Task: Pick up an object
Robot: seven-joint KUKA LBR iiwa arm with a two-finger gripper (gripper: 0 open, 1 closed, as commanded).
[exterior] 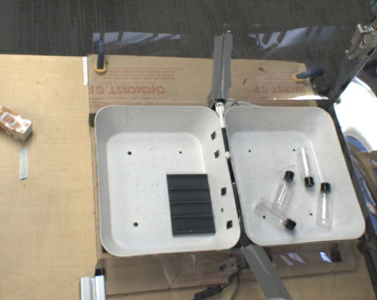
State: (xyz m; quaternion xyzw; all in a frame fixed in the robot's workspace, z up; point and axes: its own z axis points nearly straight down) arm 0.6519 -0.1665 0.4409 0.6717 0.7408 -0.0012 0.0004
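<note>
The right bin (338,142) holds several clear plastic tubes with black caps, grouped in its front right part. One tube (306,161) lies near the middle with its cap toward the front. A second tube (281,192) slants beside it, and a third tube (271,212) lies across that one's lower end. Another tube (325,208) rests near the right wall. In the left bin (113,167) a flat black ridged block (191,204) lies at the front centre-right.
A small brown and white carton (12,124) and a pale strip (23,165) lie on the wooden bench at left. Cardboard (157,83) lies behind the bins, held by clamps. A metal frame (365,39) stands at the top right corner.
</note>
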